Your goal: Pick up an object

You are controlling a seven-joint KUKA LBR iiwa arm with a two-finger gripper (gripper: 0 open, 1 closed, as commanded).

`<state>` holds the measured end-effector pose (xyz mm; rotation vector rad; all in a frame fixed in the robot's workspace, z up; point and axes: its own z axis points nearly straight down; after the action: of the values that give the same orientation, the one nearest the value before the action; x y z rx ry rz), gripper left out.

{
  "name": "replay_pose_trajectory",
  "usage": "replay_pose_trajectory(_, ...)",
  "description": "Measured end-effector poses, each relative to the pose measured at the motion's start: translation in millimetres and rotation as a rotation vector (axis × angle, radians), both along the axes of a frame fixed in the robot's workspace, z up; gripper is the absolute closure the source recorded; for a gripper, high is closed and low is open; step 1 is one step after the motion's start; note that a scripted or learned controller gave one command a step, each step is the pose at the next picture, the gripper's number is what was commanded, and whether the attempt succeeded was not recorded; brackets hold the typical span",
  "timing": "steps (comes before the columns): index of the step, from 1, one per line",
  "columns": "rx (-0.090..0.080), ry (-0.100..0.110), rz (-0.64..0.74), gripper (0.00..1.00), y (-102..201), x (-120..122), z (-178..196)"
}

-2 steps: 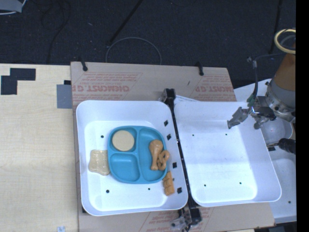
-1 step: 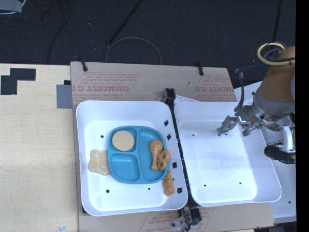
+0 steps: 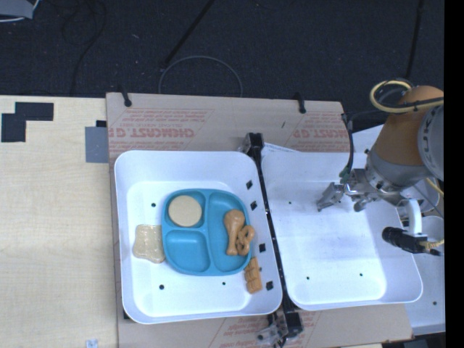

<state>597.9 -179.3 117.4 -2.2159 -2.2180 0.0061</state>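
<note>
The hand [image 3: 341,194] is hanging spread open and gripping nothing over the right bin [image 3: 341,281], while every object is lying in the left bin [image 3: 138,296] (blue tray [image 3: 190,252], pretzel [image 3: 239,230]); closing here is risking an empty grasp.

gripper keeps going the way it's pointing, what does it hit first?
The gripper points toward the view's left and downward over the right bin. Likely first contact is that bin's bare floor, or further left the divider between bins. Depth is unclear from this view.
</note>
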Motion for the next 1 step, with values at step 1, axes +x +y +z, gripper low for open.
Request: replay_pose_trajectory(1, -0.001, -0.002, 0.0, 0.0, 1.4, -0.4, -31.6)
